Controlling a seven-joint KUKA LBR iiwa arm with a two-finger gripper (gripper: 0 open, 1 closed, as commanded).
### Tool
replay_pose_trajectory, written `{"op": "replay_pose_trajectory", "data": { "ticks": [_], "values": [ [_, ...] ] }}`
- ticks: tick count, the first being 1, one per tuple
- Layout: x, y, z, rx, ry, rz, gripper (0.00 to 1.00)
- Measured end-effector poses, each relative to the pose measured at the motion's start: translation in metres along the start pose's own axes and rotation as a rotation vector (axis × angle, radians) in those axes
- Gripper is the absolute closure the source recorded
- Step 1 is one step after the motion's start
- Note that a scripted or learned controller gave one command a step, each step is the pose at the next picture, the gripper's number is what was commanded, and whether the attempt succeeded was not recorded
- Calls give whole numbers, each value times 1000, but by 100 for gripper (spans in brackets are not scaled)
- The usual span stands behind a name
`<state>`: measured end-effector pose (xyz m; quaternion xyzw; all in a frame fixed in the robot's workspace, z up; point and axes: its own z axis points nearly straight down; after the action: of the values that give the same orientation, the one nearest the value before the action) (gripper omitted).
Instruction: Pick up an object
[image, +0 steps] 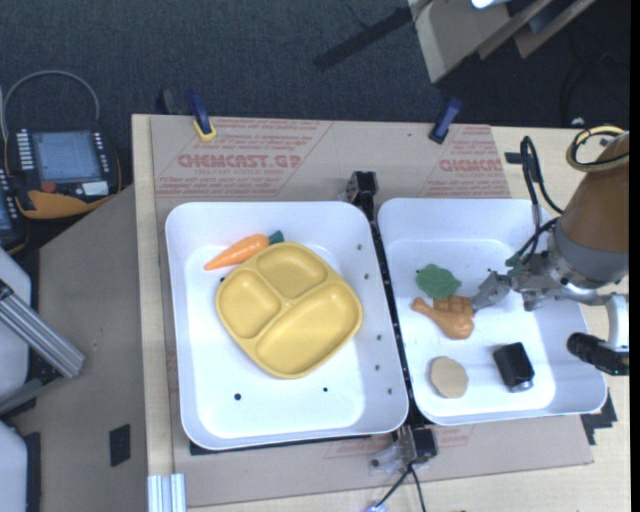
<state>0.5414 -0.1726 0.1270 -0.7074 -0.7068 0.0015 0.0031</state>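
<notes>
My gripper (490, 294) hangs just beside the tan plastic drumstick toy (447, 315); whether my jaws are spread, I cannot tell. It looks light, stiff and slick, so I'd take it across the narrow shank.

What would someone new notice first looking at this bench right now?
Probably the big yellow divided plate in the middle of the left bin, with an orange carrot at its upper edge. Next, the grey arm reaching into the right bin, its hand beside a toy drumstick and green piece.
</notes>
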Motion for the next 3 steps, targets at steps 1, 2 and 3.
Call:
{"op": "replay_pose_trajectory", "data": {
  "ticks": [1,2,3],
  "values": [
    [0,2,-14,-8,-3,-1,100],
    [0,-4,-75,-13,-5,-1,100],
    [0,-3,-112,-13,-5,-2,100]
  ]
}}
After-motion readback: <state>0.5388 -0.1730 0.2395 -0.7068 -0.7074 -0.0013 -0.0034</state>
